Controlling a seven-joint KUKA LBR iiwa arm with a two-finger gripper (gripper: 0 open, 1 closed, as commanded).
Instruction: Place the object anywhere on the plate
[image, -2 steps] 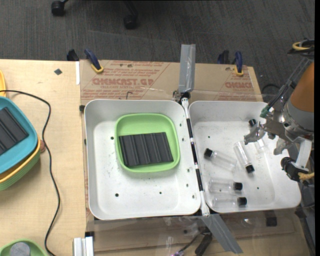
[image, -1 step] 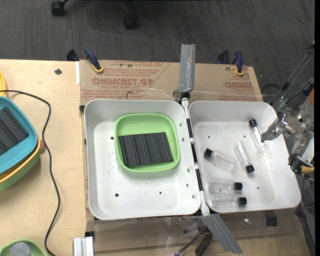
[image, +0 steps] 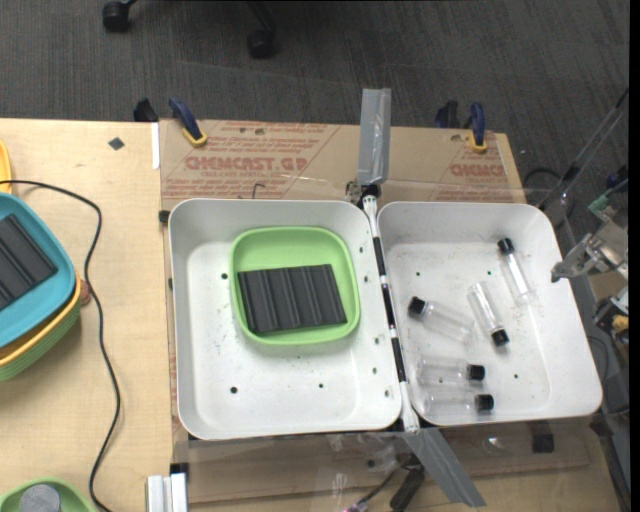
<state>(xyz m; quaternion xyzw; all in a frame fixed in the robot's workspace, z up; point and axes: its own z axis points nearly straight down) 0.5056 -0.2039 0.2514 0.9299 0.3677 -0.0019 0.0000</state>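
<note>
A green square plate (image: 345, 262) with a dark ribbed insert (image: 293, 298) lies in the left white bin (image: 200, 330). Several clear vials with black caps lie scattered in the right white bin (image: 560, 390): one near the back right (image: 513, 268), one in the middle (image: 487, 306), one to its left (image: 440, 316), and two more near the front (image: 448, 374). At the right bin's far right rim, a grey part of my gripper (image: 580, 260) pokes in, above the rim and apart from the vials.
Brown cardboard (image: 260, 155) lies behind the bins, held by blue clamps (image: 186, 120). A stack of teal and green plates (image: 30, 290) and a black cable (image: 100, 330) sit on the wooden table to the left.
</note>
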